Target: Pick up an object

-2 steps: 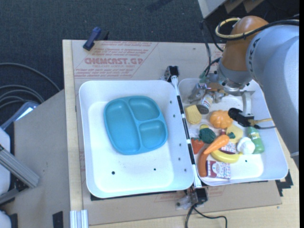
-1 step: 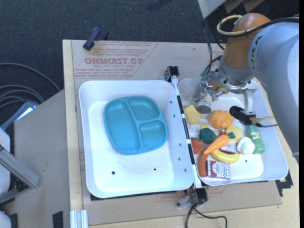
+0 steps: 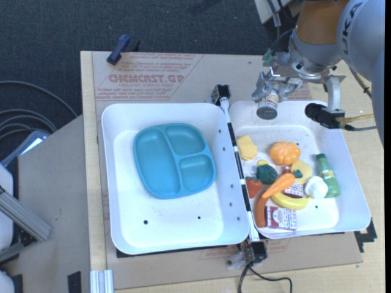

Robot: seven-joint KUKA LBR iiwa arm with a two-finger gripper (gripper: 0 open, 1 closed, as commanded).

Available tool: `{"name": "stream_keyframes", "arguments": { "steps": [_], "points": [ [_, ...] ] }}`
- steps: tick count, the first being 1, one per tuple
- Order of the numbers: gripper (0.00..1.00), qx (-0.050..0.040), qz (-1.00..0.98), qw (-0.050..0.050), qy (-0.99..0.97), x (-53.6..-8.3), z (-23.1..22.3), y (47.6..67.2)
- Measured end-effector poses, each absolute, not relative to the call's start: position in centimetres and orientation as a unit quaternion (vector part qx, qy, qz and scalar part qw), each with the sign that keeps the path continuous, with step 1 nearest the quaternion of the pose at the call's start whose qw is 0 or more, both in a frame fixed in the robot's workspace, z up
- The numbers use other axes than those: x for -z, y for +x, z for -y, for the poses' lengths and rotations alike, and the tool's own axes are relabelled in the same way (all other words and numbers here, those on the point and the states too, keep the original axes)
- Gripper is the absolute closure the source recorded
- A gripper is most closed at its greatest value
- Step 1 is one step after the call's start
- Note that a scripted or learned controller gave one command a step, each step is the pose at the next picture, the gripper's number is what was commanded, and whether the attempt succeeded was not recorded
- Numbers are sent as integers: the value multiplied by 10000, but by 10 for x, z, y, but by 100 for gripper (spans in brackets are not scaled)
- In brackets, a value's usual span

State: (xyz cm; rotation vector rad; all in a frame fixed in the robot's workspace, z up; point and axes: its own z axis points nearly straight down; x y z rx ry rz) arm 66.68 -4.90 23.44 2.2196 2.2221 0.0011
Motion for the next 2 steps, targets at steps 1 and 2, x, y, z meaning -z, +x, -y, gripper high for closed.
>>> {"name": "stream_keyframes", "arguments": {
  "steps": [1,2],
  "points": [
    [100,6,-7074,-14,7068,-234,5,637],
    [100,9,-7070,-14,7072,-240,-7,589]
  ]
}}
